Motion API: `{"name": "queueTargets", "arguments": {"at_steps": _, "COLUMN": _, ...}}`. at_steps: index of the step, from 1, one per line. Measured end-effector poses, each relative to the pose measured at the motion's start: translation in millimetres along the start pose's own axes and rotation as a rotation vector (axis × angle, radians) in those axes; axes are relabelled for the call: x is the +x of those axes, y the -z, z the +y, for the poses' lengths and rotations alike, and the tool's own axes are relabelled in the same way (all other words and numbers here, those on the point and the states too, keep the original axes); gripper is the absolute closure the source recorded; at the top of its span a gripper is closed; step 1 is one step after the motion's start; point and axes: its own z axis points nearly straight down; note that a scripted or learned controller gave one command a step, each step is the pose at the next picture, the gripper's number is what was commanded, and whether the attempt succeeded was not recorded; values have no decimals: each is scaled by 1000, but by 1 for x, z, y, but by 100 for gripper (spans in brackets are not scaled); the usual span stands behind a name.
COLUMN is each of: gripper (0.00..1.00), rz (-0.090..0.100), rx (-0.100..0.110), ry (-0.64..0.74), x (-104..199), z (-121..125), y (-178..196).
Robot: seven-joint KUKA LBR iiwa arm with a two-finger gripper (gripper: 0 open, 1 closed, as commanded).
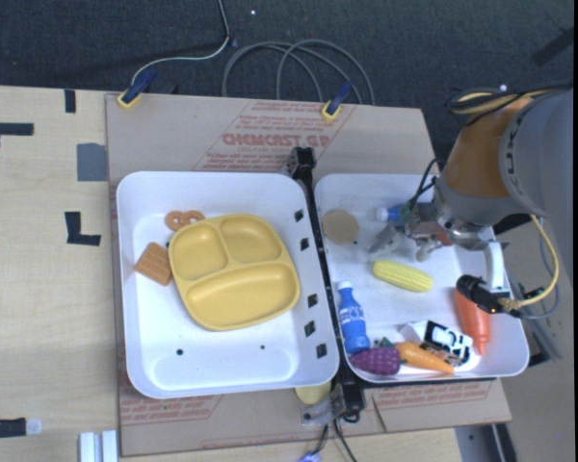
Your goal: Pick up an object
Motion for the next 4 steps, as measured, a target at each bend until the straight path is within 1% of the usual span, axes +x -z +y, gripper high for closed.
{"name": "queueTargets", "arguments": {"at_steps": 1, "gripper": 0, "rz": 9, "rx": 41, "ry": -3, "x": -7, "z": 68, "y": -21}}
{"name": "queueTargets", "arguments": {"at_steps": 2, "gripper": 0, "rz": -3, "rx": -16, "ry": 2, "x": -38, "z": 75, "y": 67}}
{"name": "queueTargets", "arguments": {"at_steps": 3, "gripper": 0, "rz": -3, "rx": -11, "ry": 6, "x": -31, "z": 76, "y": -26}}
{"name": "queueTargets", "arguments": {"at_steps": 4, "gripper": 0, "rz": 3, "rx": -17, "ry": 12, "x": 70, "z": 13, "y": 83}}
